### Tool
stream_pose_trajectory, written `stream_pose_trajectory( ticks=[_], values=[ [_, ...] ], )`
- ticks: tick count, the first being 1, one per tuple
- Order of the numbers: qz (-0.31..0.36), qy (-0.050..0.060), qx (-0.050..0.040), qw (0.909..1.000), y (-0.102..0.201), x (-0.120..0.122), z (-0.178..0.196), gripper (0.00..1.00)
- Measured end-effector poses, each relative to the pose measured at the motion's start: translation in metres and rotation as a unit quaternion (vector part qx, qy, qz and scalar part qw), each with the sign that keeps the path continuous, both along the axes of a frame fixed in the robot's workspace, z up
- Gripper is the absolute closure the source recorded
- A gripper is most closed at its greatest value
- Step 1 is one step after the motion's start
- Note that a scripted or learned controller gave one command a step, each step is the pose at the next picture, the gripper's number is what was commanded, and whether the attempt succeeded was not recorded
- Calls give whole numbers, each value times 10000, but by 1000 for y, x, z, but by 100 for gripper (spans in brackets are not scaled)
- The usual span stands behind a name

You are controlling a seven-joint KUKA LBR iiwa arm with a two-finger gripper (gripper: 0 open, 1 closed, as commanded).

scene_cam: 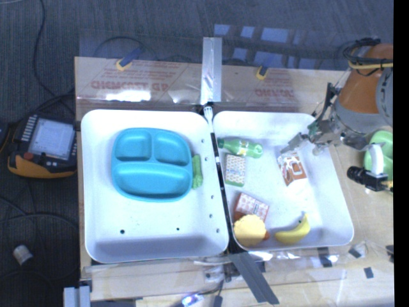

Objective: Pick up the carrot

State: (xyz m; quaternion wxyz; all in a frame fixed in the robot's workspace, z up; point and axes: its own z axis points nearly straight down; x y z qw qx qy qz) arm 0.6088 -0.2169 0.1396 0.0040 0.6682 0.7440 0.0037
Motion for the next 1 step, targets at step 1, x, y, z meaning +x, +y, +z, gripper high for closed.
stream_pose_trajectory(
  ticks=[1],
  values=[
    [-450,45,-20,9990,-7,60,134,0]
  ],
)
